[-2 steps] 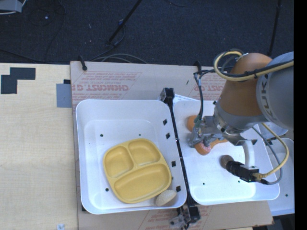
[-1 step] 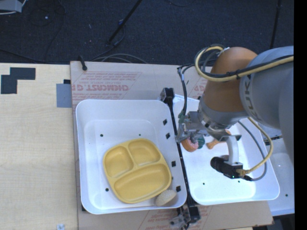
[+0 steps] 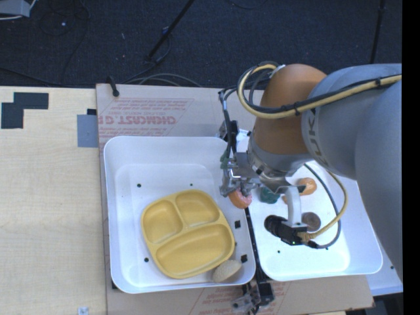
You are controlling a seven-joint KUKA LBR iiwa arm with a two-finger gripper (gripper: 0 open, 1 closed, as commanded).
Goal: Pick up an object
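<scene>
I see a yellow divided plate lying flat in the left bin, a tan stone-like lump just beside its lower edge, and a small orange object at the bins' divide, partly hidden.

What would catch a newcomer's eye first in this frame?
The big grey arm with its orange band reaches in from the right and covers much of the right bin. Next comes the yellow divided tray lying flat in the left bin, with a small beige rounded object just off its lower right corner. The hand sits low over the divide between the bins, beside a small orange item.
</scene>
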